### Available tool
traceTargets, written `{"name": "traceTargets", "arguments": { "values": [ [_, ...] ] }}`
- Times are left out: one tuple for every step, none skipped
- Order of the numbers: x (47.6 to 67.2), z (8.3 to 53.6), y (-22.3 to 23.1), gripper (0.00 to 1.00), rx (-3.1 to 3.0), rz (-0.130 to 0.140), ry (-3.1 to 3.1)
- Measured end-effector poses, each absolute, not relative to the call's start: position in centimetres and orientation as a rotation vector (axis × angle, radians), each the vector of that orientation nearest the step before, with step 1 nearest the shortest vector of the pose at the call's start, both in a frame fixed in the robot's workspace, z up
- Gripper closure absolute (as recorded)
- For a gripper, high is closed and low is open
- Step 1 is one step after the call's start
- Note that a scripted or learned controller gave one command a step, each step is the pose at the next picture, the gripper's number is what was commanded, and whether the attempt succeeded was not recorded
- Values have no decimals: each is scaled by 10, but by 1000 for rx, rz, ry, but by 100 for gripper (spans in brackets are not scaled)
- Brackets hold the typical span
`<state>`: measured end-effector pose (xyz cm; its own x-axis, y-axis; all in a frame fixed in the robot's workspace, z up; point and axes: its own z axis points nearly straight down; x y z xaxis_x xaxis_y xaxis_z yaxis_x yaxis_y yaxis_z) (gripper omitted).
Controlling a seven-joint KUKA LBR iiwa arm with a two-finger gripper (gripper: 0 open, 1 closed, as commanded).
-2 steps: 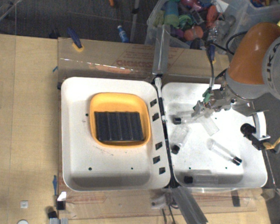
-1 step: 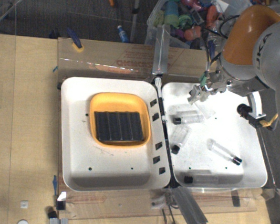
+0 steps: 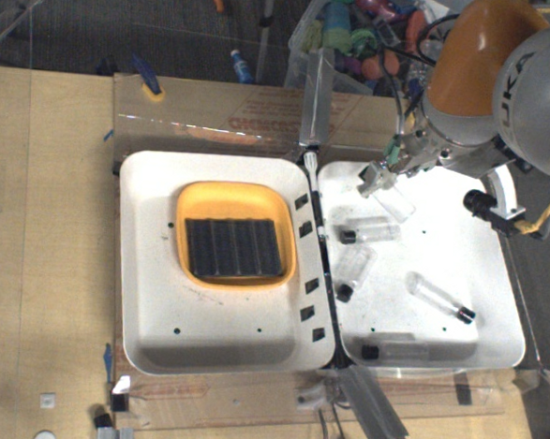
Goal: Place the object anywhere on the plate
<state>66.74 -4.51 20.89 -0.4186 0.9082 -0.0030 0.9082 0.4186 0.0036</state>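
**Clear tubes in the right bin, plate in the left**

Orange plastic forms the plate (image 3: 237,200), which is seen in the left bin (image 3: 151,252), a dark ribbed rectangular insert (image 3: 233,247) lying flat on it. Several clear plastic tubes with black caps are scattered in the right bin (image 3: 496,276): one (image 3: 368,233) lies near the divider between the bins, another (image 3: 349,269) lies just below it, close to the divider, a third (image 3: 441,299) is laid at a slant toward the bin's lower right, and a fourth (image 3: 399,346) rests along the front wall. None of them is on the plate.

The gripper (image 3: 376,178) is seen over the upper part of the right bin, above the first tube, with the grey arm (image 3: 538,82) and its orange band reaching in from the right. Whether anything is held cannot be told, since the tip is small and pale against the white bin.
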Motion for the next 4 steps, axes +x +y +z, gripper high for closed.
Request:
{"name": "traceTargets", "arguments": {
  "values": [
    [668,237,-29,100,1332,3,2839],
    [662,260,-17,100,1210,3,2893],
    [663,276,-33,100,1101,2,2935],
    [660,299,-66,100,1038,1,2957]
  ]
}}
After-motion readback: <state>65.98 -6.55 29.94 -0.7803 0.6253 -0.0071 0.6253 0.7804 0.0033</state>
